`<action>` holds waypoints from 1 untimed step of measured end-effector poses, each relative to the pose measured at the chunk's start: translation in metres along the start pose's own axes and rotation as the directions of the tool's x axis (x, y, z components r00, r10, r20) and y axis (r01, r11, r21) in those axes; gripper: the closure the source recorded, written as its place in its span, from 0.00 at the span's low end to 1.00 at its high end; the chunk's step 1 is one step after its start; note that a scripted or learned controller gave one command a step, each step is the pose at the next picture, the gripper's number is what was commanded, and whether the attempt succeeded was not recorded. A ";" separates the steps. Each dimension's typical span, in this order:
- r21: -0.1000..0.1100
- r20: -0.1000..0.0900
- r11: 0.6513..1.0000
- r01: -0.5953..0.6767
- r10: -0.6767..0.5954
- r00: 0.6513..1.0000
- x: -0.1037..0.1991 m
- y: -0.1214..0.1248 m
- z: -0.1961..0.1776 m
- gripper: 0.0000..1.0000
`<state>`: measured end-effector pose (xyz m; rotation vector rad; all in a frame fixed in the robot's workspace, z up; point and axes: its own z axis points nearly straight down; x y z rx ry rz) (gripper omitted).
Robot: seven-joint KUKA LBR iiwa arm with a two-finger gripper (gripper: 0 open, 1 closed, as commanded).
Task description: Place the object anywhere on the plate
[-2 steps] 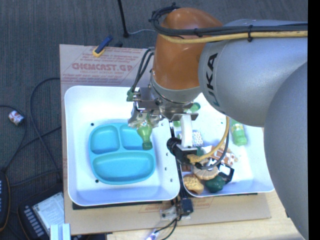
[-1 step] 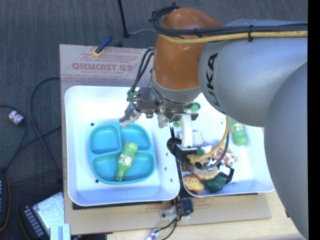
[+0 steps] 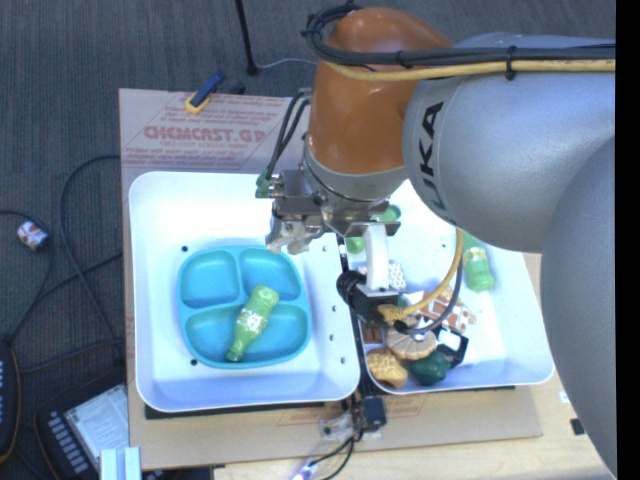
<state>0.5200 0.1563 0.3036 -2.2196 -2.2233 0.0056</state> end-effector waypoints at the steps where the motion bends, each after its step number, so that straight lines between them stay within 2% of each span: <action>1: 0.000 0.001 1.000 0.000 0.000 1.000 0.000 0.000 0.000 0.00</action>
